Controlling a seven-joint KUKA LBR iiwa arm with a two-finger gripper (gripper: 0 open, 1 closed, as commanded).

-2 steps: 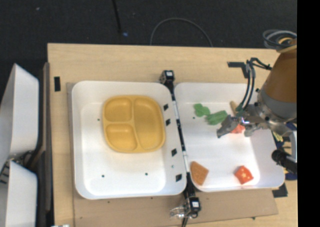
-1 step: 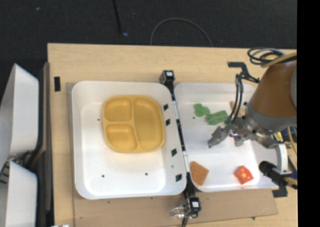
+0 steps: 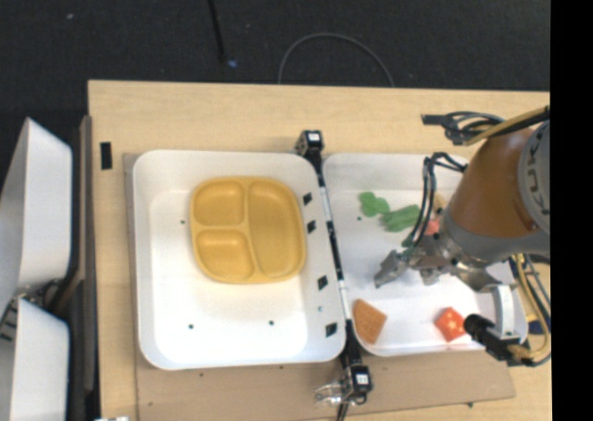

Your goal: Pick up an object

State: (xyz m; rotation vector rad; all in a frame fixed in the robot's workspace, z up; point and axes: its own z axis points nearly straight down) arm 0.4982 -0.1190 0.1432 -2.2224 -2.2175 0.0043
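Orange wedge (image 3: 370,322) touches the right bin's (image 3: 345,224) front-left corner.

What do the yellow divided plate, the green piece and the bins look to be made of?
Yellow divided plate: likely molded plastic, matte to satin, judging by its uniform color and soft rounded compartment ridges.
Green piece: probably soft plastic or rubber, going by its irregular shape and flat color; too small to be sure.
Left bin and right bin: smooth white plastic by the look, with rounded corners and a faint sheen.
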